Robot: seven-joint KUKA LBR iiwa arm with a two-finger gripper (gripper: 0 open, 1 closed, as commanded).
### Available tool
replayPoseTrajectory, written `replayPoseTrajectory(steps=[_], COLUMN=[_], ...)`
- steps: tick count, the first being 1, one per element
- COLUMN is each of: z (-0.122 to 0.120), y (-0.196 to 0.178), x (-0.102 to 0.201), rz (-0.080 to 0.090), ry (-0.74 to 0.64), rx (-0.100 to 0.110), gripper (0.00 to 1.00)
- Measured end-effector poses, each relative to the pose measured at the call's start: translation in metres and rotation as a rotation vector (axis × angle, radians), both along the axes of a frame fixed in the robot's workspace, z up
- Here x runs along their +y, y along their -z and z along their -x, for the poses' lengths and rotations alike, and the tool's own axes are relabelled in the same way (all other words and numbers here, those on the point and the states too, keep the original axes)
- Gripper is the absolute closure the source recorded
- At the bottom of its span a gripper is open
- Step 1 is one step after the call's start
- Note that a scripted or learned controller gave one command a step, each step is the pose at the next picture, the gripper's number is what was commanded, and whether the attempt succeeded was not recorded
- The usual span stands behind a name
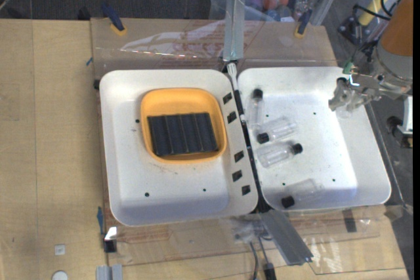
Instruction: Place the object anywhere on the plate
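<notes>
— Vials, clear with black caps: where?
— Four in the right bin (367, 160). Nearest lies at the front edge (298, 192); two (279, 153) (274, 130) mid-bin; one (256, 103) further back by the divider.
— Plate?
— Orange plate (184, 100), left bin (125, 141), carrying a black ridged block (182, 134).
— Your claw?
— My claw (346, 94) hangs over the right bin's far right corner; whether spread or pressed together, I cannot tell.

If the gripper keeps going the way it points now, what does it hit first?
Probably bare floor of the right bin: the gripper hangs over its right edge, short of the clear vials. Depth is unclear from this one view.
</notes>
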State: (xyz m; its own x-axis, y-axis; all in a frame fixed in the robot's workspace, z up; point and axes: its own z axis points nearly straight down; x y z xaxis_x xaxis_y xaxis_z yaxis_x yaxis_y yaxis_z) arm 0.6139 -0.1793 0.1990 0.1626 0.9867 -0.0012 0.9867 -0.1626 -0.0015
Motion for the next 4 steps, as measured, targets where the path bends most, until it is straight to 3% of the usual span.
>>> replayPoseTrajectory(steps=[1,2,4], z=[-0.047,-0.054,-0.053], y=[-0.024,-0.047,-0.190], x=[-0.029,-0.035,-0.037], rz=[0.000,0.002,0.001], ry=[0.017,-0.095,-0.075], rx=[-0.003,-0.004,-0.003], gripper=[1.00,1.00,1.00])
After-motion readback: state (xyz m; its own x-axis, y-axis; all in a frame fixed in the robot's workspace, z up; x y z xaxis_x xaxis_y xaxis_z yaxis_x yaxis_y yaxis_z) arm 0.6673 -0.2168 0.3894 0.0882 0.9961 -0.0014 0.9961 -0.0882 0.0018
